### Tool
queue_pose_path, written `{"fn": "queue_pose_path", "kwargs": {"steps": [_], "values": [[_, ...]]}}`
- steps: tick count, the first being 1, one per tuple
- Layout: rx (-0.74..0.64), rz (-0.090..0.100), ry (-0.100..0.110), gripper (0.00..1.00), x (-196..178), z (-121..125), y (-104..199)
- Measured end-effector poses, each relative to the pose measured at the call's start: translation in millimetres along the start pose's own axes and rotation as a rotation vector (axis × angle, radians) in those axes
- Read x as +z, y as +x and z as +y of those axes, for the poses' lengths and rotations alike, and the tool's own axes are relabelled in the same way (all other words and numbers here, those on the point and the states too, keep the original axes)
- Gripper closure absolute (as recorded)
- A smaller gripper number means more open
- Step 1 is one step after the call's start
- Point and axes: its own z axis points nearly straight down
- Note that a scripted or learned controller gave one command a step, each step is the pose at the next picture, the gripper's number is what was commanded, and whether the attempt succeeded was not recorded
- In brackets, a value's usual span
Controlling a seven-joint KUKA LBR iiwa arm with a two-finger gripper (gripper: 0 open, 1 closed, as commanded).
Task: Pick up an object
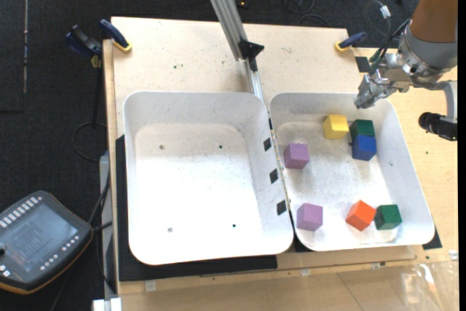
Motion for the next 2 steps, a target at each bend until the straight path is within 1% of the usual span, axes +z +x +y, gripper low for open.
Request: {"fn": "queue_pose_path", "kwargs": {"steps": [1,2], "values": [[-0.005,0.002,0.001,1.0,-6,12,56],[-0.006,0.002,0.001,1.0,-3,26,110]]}}
